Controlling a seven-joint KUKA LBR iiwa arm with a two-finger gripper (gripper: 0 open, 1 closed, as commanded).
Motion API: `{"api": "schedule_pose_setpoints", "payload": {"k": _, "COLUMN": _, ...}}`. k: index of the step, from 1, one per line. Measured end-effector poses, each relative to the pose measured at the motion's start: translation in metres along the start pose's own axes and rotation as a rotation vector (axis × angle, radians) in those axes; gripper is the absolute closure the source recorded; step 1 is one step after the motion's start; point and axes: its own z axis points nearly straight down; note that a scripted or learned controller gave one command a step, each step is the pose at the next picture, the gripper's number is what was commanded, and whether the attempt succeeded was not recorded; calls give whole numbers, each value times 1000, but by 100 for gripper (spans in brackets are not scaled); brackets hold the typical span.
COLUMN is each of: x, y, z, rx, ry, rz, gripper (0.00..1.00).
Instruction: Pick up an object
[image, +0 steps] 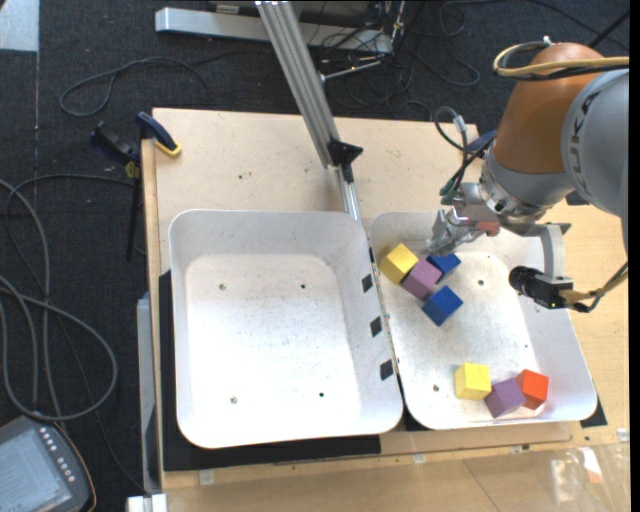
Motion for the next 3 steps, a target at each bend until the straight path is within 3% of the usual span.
{"api": "schedule_pose_setpoints", "payload": {"k": 2, "x": 110, "y": -1, "z": -2, "rx": 3, "ry": 1, "rz": -1, "gripper": 100}}
{"api": "schedule_pose_setpoints", "payload": {"k": 3, "x": 158, "y": 10, "z": -14, "rx": 0, "ry": 1, "rz": 0, "gripper": 100}}
